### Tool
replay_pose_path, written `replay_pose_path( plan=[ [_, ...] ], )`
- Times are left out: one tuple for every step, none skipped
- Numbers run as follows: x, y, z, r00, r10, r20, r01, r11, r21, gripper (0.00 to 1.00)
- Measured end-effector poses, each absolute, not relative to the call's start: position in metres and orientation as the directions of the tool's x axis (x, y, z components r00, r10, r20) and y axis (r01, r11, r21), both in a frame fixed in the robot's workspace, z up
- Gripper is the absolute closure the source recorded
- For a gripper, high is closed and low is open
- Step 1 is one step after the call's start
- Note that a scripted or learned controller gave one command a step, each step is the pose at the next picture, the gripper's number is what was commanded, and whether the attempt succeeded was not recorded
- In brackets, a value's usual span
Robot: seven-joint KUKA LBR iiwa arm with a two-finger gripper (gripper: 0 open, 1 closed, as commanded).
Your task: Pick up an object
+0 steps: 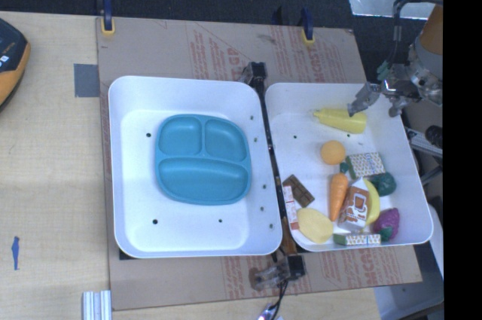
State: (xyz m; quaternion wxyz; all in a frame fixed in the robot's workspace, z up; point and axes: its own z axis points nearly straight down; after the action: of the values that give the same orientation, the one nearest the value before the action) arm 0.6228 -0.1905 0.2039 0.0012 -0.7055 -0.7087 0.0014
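Gripper [379, 99] fingers spread apart, nothing between them; one finger [363, 100] slants down toward the yellow corn-like piece [340, 120], tip right at its right end, can't tell if touching; the other finger sits further right, over the right bin's [292, 106] upper right rim. Behind them the grey wrist and a bit of orange band at the frame's right side. Everything else placed off the right bin: the yellow piece lies in its upper part, pointing left. Below that, mid-bin, an orange ball [333, 153]. Just right of the ball a small patterned box [366, 163], and a dark green item [382, 184] by the right wall. A carrot [338, 195] lies upright-ish below the ball, beside a banana [371, 199] and a printed packet [354, 208]. Near the bin's left wall a brown chocolate bar [298, 191]. Along the lower wall a pale yellow lump [314, 224], a small flat box [360, 239], and a purple item [387, 221] in the lower right corner. Left of the right bin, touching sides, the second white bin [128, 160] holds a blue divided plate [202, 159] at its centre. Both bins sit on a cardboard sheet [188, 47] held by two clamps on the far edge.
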Motion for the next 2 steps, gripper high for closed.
replay_pose_path(
  plan=[
    [0.592,-0.167,0.092,-0.004,1.000,0.003,1.000,0.004,-0.015,0.00],
    [0.596,-0.170,0.110,-0.005,1.000,-0.001,1.000,0.005,-0.005,1.00]
  ],
)
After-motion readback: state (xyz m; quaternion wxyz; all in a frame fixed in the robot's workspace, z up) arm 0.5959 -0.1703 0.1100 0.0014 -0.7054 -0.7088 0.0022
